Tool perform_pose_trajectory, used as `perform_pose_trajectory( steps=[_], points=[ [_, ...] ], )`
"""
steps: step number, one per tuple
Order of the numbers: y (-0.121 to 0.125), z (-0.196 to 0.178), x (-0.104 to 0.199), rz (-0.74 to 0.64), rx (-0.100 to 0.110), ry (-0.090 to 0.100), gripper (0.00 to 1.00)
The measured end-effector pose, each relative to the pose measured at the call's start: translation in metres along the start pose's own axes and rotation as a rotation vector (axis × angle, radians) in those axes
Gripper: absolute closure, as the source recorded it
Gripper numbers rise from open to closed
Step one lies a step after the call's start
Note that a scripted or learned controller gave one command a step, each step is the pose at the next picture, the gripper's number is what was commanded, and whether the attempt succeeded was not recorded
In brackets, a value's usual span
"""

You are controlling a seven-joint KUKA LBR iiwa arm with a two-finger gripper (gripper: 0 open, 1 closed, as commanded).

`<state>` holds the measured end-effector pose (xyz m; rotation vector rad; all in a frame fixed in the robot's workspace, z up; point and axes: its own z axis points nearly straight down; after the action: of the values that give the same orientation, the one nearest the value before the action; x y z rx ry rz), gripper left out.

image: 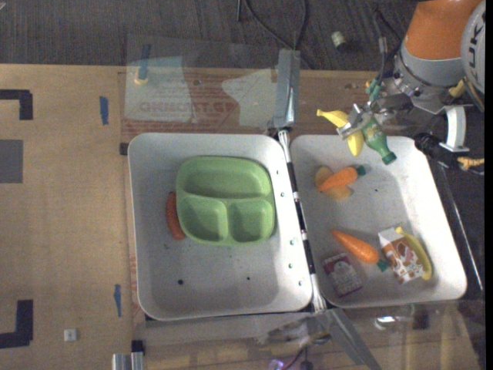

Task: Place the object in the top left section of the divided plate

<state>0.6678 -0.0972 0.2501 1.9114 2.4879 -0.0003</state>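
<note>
The green divided plate (225,199) lies in the left bin (154,284), with one wide section at the back and two small ones in front. My gripper (363,122) hangs over the back rim of the right bin (439,206), far right of the plate. A yellow banana (343,126) and a green bottle (379,143) sit right at the gripper's tip. Whether either one is gripped is unclear from this angle.
A red-orange sausage (174,214) lies against the plate's left edge. The right bin holds a carrot (339,178) on a yellowish slice, a second carrot (356,247), a small dark carton (343,273) and a juice box (399,257) beside a yellow piece. A metal divider (296,206) separates the bins.
</note>
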Motion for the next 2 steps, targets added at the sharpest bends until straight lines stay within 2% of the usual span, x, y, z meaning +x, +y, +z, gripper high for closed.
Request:
perform_pose_trajectory(
  steps=[1,2],
  points=[
    [-0.016,0.003,0.066,0.312,0.005,0.004,1.0],
    [-0.031,0.005,0.136,0.287,0.005,0.004,1.0]
  ],
)
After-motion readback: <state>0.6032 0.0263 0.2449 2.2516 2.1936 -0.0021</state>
